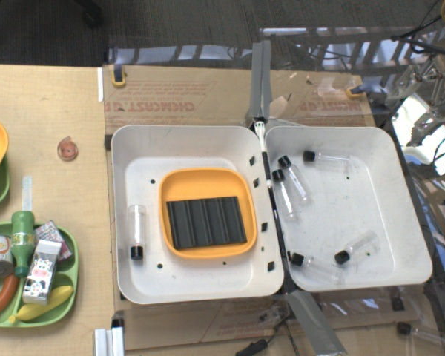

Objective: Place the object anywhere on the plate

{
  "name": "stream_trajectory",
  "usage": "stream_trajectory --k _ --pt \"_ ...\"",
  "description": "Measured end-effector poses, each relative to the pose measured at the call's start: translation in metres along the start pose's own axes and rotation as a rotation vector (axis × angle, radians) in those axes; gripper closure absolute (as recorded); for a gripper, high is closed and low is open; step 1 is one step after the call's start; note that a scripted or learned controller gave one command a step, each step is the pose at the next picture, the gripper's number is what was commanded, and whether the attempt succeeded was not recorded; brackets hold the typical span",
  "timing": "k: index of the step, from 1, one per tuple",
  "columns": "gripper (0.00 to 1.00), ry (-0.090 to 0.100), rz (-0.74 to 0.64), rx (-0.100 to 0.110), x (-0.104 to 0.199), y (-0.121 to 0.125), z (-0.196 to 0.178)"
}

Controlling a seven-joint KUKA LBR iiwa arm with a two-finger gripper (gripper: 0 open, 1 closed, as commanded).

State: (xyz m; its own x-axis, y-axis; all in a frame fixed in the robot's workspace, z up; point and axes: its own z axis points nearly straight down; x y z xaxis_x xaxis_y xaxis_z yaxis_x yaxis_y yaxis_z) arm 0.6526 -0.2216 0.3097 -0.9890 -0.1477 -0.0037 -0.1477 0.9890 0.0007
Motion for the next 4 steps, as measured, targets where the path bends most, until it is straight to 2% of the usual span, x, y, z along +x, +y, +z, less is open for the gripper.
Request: stream_trajectory --k 1,2,3,4 --pt "0.0 -0.002 -0.323 0.0 -0.007 -0.001 0.01" --pt "0.0 -0.002 -0.527 0.0 -0.007 -0.001 0.0" --pt "0.0 -0.002 -0.903 -0.001 -0.007 -0.001 -0.006" --pt "0.0 -0.002 -1.165 -0.001 -0.007 -0.001 -0.003"
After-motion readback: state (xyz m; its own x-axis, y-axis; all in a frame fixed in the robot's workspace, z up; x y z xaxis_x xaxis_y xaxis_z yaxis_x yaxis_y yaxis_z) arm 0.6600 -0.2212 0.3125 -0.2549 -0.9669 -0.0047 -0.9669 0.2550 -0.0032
